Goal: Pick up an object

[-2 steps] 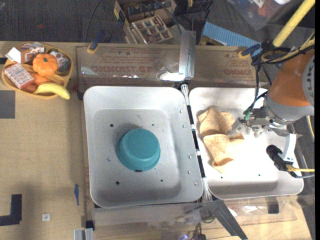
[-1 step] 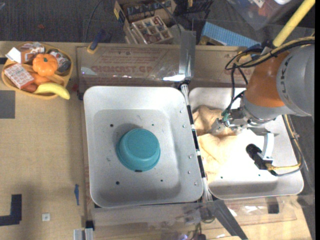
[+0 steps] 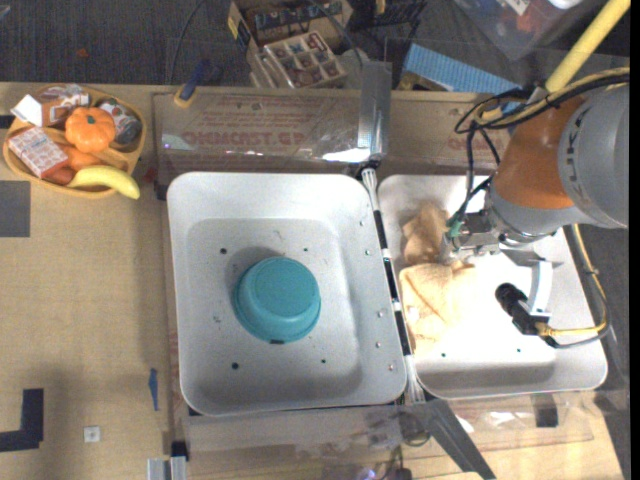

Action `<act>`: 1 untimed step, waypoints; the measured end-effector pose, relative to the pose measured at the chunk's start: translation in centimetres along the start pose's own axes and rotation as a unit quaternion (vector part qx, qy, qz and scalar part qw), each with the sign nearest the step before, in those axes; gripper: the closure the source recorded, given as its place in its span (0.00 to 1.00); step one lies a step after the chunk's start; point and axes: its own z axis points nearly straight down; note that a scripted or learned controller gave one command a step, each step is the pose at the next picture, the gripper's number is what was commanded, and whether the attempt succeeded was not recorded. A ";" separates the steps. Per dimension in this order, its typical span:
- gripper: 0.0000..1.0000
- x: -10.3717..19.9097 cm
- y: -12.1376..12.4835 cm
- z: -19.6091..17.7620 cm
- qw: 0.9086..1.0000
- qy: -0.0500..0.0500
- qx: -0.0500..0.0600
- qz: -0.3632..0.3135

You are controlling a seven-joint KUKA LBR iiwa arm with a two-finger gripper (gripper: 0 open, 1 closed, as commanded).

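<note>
A teal bowl lies upside down in the middle of the left bin. In the right bin a tan bread-like lump sits at the upper left, with a flat pale yellow piece just below it. My gripper hangs low over the right bin, right beside the tan lump and at the top edge of the yellow piece. The wrist hides its fingers.
A basket with a banana, a small pumpkin and packets sits on the bench at the far left. Cardboard boxes and clutter stand behind the bins. The arm covers the right bin's upper right part.
</note>
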 end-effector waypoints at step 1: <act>1.00 2.8 4.6 -8.3 0.993 0.000 0.006 -0.116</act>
